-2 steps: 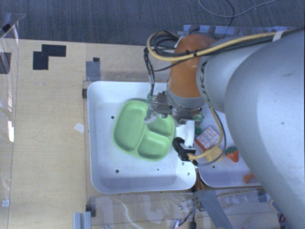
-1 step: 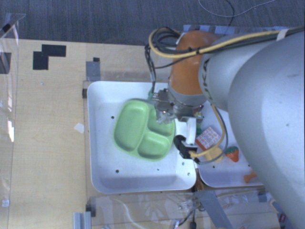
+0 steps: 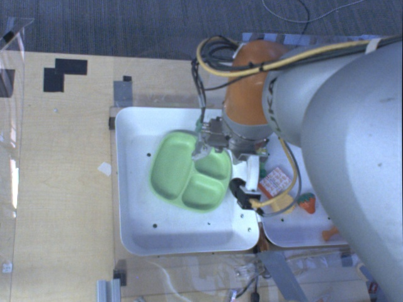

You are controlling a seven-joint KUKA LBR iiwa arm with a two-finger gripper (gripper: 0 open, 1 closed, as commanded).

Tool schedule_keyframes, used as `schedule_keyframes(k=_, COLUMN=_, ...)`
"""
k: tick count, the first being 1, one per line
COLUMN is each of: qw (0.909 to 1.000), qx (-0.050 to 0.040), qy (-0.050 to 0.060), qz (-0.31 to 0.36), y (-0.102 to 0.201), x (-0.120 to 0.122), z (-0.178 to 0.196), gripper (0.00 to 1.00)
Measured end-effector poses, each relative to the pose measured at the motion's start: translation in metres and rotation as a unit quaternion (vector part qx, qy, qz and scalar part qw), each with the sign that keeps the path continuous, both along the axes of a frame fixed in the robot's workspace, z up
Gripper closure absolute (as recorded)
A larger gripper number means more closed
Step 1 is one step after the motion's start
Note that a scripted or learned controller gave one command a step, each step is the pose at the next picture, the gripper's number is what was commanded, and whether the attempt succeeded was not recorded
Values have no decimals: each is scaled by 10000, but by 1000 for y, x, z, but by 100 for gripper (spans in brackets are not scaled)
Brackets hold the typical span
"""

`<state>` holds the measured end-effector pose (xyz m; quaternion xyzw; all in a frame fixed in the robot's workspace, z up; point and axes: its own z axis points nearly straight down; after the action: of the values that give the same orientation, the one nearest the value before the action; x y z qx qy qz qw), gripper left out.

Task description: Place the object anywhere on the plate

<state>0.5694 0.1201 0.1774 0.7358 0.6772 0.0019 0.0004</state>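
Judging by size first, my arm (image 3: pixel 340 137) fills the space right of the plate and leans over it, so I must lower slowly and keep the wrist clear of the plate's rim. The white bin (image 3: pixel 129 187) around the plate gives me room on every side of it. The second bin (image 3: pixel 296 231) lies just beyond the plate's right side.

The green plate (image 3: pixel 173 168) sits slightly tilted in its bin, with three hollows: one long one on its far-left side and two smaller ones nearer me. My pincer (image 3: pixel 204 148) hangs over the plate's right part, about where the two small hollows meet. I cannot tell whether it is open or closed, nor whether anything is in it; my wrist hides that.

I judge the task's object to be one of the small things to the right of the plate: a red-and-white checked packet (image 3: pixel 275 181) nearest it, a toy strawberry (image 3: pixel 306 202) further out, and a small orange piece (image 3: pixel 330 234) furthest. All three lie in the second bin, apart from the plate.

If I do carry something, I should let go low over the middle of a hollow, not on the ridge between them, so that it cannot roll off.
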Motion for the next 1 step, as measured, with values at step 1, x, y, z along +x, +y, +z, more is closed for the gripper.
schedule_keyframes(k=1, qw=10000, qx=5, qy=-11, qz=4, y=-1, x=1, z=11, gripper=100)
